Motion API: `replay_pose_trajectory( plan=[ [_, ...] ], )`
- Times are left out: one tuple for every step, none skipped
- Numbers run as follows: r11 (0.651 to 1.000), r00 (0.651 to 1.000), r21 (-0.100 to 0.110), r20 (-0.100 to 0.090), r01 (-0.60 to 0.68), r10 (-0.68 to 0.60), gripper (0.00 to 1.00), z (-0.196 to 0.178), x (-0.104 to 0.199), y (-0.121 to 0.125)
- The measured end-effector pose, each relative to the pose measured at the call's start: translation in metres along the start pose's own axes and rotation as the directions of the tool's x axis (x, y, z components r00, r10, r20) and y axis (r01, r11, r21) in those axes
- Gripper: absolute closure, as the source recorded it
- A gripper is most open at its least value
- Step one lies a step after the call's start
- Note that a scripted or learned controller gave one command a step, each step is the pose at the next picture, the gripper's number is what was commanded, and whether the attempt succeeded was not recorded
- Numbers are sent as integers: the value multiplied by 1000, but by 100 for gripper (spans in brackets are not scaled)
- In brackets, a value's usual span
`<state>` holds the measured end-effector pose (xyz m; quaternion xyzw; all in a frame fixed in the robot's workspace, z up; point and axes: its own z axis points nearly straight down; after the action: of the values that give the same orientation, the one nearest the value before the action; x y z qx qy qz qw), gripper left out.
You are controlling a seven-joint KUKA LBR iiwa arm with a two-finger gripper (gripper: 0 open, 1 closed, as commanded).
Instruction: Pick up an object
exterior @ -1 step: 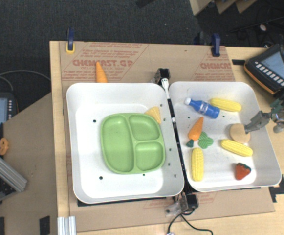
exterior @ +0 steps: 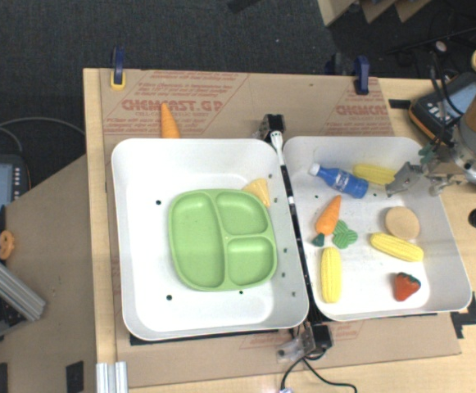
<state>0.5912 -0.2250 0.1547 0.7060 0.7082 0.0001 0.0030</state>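
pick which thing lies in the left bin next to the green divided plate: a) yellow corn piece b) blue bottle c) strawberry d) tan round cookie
a: a yellow corn piece lies at the upper right edge of the green divided plate in the left bin, while the blue bottle, strawberry and tan round cookie lie in the right bin.
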Motion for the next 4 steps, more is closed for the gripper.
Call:
replay_pose_trajectory(
  plan=[
    [1000, 1000, 1, -3, -3, 3, 0, 57, 32, 63],
    [1000, 1000, 9, -8, 3, -2, 0, 70, 112, 44],
    [1000, 1000, 9, -4, -5, 5, 0, 69, 109, -7],
    [1000, 1000, 13, -4, -14, 14, 0, 69, 36, -103]
  ],
)
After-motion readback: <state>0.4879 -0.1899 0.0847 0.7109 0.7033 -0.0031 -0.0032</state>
